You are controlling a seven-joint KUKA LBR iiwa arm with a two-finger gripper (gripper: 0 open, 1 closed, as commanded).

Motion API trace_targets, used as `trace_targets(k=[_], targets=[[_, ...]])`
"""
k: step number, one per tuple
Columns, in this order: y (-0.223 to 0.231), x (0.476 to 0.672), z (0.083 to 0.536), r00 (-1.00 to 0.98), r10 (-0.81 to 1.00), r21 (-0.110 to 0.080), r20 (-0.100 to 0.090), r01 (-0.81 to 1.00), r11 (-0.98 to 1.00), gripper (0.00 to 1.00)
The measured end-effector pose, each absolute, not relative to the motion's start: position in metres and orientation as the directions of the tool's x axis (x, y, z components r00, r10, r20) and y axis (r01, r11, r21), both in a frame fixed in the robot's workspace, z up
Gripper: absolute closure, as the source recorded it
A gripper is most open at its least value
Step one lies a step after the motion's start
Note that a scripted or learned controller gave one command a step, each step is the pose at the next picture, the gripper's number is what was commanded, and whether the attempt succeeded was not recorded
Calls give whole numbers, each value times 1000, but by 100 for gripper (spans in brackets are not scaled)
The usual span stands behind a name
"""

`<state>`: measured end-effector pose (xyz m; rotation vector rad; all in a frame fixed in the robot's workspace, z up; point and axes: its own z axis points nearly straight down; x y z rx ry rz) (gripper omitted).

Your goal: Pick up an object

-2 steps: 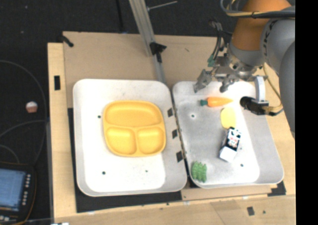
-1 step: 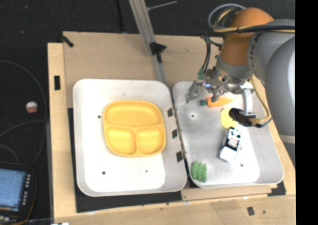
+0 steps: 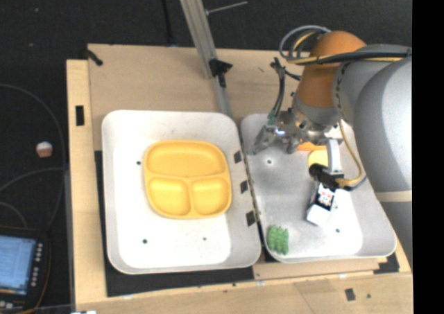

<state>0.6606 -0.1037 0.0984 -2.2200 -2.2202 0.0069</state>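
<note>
Camera view showed my gripper [image 3: 291,136] upper right, finger state I could not tell; green block [image 3: 278,238] lower centre looked light, stiff, graspable across its sides

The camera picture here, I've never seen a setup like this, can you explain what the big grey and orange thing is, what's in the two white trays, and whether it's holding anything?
You are looking down at a slant from one fixed camera above a wooden bench. The grey and orange thing is a robot arm reaching in from the right. At its end is a two-finger gripper, low over the far end of the right bin; I can't tell whether it holds anything. The left bin holds a yellow divided plate. The right bin holds a small green object at its near edge, a small white and dark box, and something yellow partly hidden under the arm.
</note>
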Motion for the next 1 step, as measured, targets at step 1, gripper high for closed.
trace_targets(k=[1], targets=[[-105,663,114,2,1000,4,-1,1000,-2,100]])
